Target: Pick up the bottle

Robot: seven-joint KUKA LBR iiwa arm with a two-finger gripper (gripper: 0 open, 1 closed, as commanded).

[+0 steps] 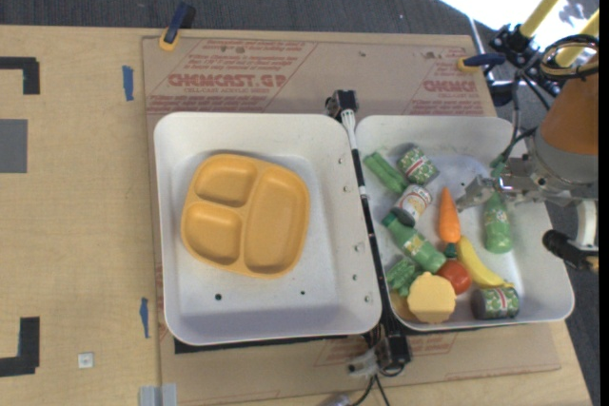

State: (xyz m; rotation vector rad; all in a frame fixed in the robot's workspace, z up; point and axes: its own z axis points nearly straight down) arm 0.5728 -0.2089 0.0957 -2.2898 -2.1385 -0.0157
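The green bottle (497,225) stood in the right bin (557,299), near its right side, just beside the banana (481,265) and carrot (448,216). The gripper (496,188) sat right over its top, fingers narrowly parted around the neck, it seemed. By the look of it, this was the grasp step; next came a firm close and lift. The cardboard (228,71) read "CHEMCAST GP".
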